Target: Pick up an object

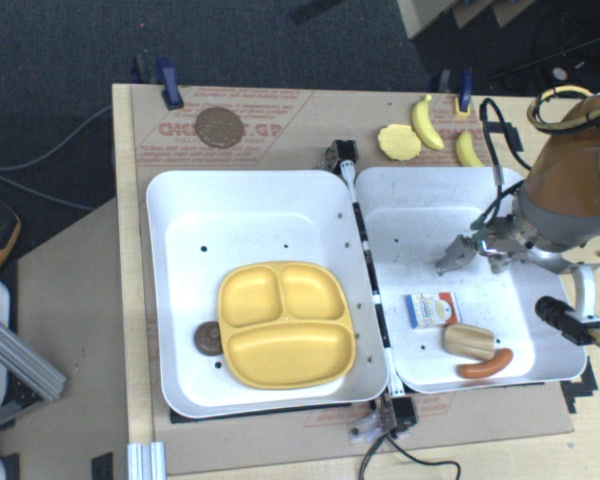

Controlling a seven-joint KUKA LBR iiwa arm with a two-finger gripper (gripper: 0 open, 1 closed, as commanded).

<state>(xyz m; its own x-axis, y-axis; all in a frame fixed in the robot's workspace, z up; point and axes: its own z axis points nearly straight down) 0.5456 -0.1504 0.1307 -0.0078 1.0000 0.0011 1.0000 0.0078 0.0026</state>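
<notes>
Small blue-white-red packet [431, 310] lying flat, right bin [410, 208], near claw [458, 257].

Red print runs across cardboard sheet [280, 118] at upper left of frame, partly covered by brown disc [219, 126]; letters "GP" legible right of disc. Small blue-and-white packet [431, 309] in right bin [420, 208]: printing unreadable.

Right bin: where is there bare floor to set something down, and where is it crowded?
The right bin is bare along its far side and left part, between the divider and the gripper. Its near right corner is crowded: the small box, wooden block and sausage sit close together. The left bin is bare beyond the yellow tray.
</notes>
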